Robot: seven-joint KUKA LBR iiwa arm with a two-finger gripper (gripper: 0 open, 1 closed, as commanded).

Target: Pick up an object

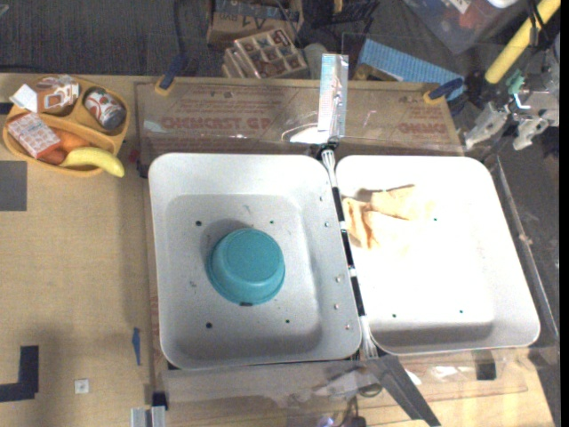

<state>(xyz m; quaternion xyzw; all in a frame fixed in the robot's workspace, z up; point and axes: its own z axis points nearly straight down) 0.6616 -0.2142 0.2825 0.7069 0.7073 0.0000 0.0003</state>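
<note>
Starting at the near edge: the wooden bench has plenty of bare surface left of the bins, and the two bins' near rims sit almost flush with its front edge.

The left shallow white plastic bin has a smooth sunken floor with a few small dark dots on it. Roughly in the middle sits the round teal plastic bowl. It looks flipped upside down to us, matte and smooth, with open floor all around it and no wall touching it.

The right shallow white plastic bin butts right up against the left one along a shared seam. Most of its floor is open. The only thing in there is a crumpled tan cloth-like piece, soft and wrinkly, lying flat in the far-left part, just beside the seam wall.

Past the bins there's a flat brown cardboard sheet with red print. Off to the far left is a yellow plastic tray with a yellow banana on its near edge.

The metallic gripper is up beyond the right bin's far-right corner, well apart from both objects and touching neither. It's small and cluttered there, so we can't tell whether it's open or closed.
</note>
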